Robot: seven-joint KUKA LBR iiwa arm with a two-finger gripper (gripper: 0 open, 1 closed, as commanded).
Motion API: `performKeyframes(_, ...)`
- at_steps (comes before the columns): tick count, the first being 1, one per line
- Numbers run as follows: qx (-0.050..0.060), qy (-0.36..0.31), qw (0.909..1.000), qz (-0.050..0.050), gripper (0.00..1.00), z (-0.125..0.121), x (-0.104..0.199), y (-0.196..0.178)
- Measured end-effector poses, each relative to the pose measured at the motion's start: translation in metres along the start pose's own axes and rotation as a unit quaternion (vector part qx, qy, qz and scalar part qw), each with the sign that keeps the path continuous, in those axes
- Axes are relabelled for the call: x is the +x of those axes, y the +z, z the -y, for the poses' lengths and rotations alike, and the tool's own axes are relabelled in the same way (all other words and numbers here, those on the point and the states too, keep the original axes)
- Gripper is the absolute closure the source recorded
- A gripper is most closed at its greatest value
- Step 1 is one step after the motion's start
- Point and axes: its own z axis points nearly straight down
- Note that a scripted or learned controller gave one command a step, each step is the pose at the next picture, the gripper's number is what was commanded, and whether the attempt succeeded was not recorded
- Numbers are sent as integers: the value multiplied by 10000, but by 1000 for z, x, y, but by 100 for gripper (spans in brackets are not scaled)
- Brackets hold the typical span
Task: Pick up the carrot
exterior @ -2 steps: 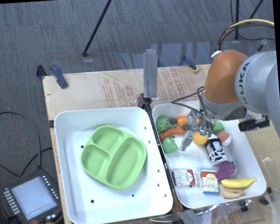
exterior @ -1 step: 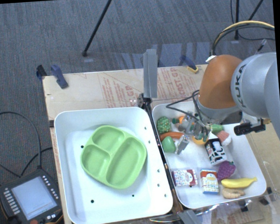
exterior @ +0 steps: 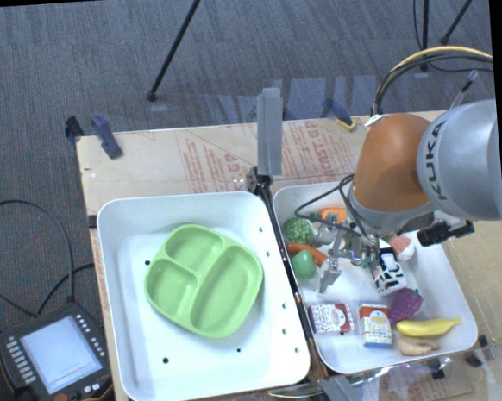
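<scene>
One "KUKA" mark on arm [exterior: 456, 166]

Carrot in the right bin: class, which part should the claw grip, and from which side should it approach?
Probably the carrot's orange middle, from above. It lies flat against the bin's left wall, wedged between two green pieces, so a sideways approach looks blocked. The claw hangs just to its right.
</scene>
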Motion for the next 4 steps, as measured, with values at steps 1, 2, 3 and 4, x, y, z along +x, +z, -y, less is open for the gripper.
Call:
performKeyframes(1,5,77,10000,41,0,65,-24,-53)
performKeyframes(2,-2,232,9997,-23,0,43,-21,3)
performKeyframes(3,-10,216,9998,18,100,42,-24,-11)
performKeyframes(4,-9,214,9998,14,0,42,-24,-11)
